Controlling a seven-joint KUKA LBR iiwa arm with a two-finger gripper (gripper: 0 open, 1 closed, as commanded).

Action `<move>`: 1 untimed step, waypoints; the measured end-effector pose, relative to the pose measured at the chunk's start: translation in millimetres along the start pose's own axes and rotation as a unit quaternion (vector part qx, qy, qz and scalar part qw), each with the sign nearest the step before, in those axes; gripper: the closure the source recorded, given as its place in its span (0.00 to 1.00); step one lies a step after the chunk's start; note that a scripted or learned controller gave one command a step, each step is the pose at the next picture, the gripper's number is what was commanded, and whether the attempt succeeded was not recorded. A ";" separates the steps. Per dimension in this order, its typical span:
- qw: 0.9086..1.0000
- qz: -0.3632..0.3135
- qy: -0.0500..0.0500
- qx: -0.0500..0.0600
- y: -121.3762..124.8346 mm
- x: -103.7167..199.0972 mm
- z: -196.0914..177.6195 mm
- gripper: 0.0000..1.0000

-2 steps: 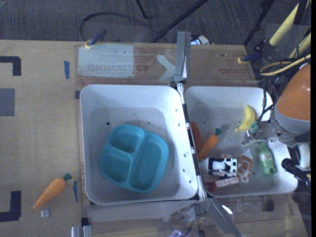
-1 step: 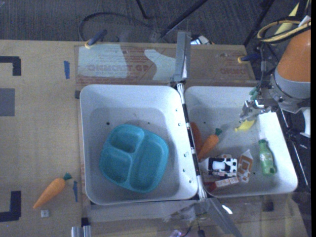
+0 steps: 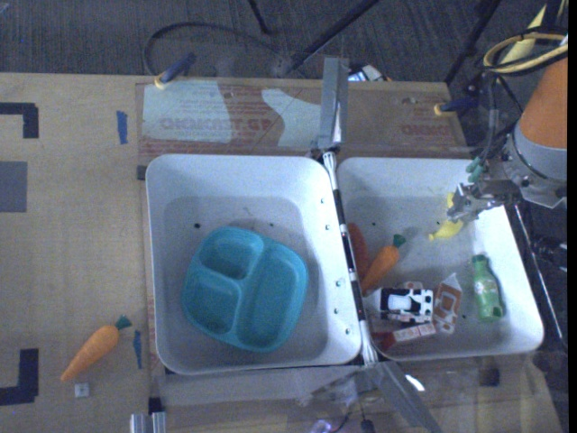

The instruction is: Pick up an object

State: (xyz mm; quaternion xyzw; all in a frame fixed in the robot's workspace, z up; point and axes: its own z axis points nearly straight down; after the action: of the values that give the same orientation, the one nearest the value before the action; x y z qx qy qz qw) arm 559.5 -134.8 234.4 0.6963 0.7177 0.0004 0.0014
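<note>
My gripper [image 3: 469, 198] hangs over the upper right part of the right bin [image 3: 397, 183], below the grey wrist with its orange band. Just below and left of it lies a small yellow object [image 3: 444, 231] on the bin floor. Further down the same bin hold an orange carrot [image 3: 381, 264], a reddish-brown piece [image 3: 358, 244] against the left wall, a black-and-white toy [image 3: 406, 303], a green bottle [image 3: 485, 287], an orange-and-white packet [image 3: 447, 302] and a small red box [image 3: 414, 334].
The left bin [image 3: 180, 183] holds a teal divided plate [image 3: 245, 287]. A second carrot [image 3: 90, 350] lies on the bench outside, at the lower left. A metal divider [image 3: 343, 242] runs between the bins. Cables and stands crowd the upper right.
</note>
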 end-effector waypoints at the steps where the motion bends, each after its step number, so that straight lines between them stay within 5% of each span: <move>1: 1.000 -0.027 0.000 0.000 62.1 -43.3 -46.7 1.00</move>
State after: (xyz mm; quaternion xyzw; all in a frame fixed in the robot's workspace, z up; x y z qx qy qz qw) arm 622.7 -176.2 281.4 0.6770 0.7360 0.0004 0.0018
